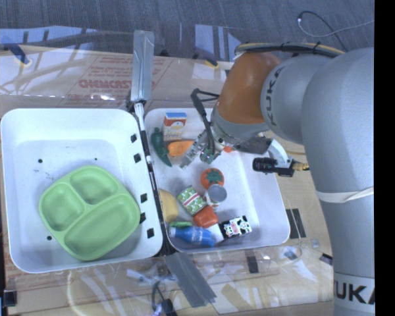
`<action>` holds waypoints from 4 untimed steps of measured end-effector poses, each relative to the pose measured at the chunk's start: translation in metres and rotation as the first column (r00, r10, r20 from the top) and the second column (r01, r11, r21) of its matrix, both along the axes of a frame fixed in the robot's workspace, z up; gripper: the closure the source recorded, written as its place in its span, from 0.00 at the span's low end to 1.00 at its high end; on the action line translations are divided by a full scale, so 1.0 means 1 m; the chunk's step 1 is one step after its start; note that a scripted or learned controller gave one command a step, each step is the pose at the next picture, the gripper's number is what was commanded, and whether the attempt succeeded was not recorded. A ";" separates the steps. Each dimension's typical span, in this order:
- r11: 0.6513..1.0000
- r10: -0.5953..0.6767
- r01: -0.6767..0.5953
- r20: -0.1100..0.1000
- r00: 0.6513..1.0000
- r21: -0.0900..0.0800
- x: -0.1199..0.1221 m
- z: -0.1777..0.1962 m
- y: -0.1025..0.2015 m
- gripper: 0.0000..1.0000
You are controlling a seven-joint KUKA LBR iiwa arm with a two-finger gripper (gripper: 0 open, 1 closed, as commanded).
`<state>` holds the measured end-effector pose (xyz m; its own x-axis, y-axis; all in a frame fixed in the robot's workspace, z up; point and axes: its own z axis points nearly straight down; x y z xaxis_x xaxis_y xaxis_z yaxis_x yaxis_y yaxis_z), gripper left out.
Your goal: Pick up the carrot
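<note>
The carrot (178, 148) is orange with a dark green top (159, 146). It lies in the upper left part of the right bin (266, 196), close to the bin's left wall. My gripper (202, 153) hangs just off the carrot's right end, low over the bin floor, with the grey arm and its orange band (247, 91) rising behind it. The arm's own bulk hides how the gripper meets the carrot, and I see nothing lifted.
A small carton (175, 124) stands just behind the carrot. Toward the front lie a tomato (212, 177), a can (216, 194), a green-white box (191, 200), a yellow piece (168, 206), a blue bottle (192, 236) and a cow-print box (235, 227). The left bin (26, 137) holds a green divided plate (89, 210).
</note>
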<state>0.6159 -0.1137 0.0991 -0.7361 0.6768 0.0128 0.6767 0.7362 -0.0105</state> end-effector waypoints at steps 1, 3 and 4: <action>0.998 0.056 -0.056 0.023 0.998 -0.002 -0.003 0.113 0.040 1.00; 0.997 0.073 -0.073 0.020 0.997 -0.003 0.006 0.116 0.095 0.00; 1.000 -0.019 0.019 0.013 1.000 -0.002 -0.003 0.086 0.016 0.00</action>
<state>0.6128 -0.0974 0.1850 -0.7229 0.6909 0.0013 0.6909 0.7229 -0.0032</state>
